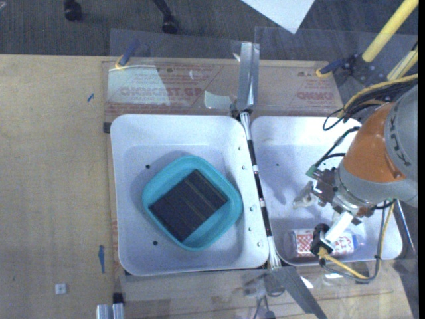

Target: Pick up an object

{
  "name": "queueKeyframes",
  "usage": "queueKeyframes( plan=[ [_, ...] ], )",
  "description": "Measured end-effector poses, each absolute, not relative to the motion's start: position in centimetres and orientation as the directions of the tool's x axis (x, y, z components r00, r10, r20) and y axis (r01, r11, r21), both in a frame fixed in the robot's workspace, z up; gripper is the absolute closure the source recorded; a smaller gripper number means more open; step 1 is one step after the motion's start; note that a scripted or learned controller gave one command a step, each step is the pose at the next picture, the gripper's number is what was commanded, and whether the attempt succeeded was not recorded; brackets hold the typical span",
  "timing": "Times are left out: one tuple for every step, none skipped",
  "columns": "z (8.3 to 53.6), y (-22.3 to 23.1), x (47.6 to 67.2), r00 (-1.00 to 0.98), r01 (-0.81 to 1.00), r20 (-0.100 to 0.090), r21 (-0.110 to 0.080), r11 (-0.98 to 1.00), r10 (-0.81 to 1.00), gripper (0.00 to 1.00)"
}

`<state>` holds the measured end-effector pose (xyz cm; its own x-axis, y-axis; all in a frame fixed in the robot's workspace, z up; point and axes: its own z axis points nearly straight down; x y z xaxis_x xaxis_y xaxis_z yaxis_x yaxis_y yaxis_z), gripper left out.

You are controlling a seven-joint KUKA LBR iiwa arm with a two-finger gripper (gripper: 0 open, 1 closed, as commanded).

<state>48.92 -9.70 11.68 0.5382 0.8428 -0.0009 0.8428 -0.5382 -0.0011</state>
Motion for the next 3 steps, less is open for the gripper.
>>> queueKeyframes(
  plan=[
    [22.0,-15.0,47.9,0.700,0.714,-0.002,-0.002,-0.700,0.714,0.00],
    [16.5,-11.8,47.8,0.964,0.264,-0.006,-0.005,-0.964,0.264,0.00],
    [10.4,-10.8,54.1,0.971,0.238,-0.004,-0.002,-0.971,0.238,0.00]
  ],
)
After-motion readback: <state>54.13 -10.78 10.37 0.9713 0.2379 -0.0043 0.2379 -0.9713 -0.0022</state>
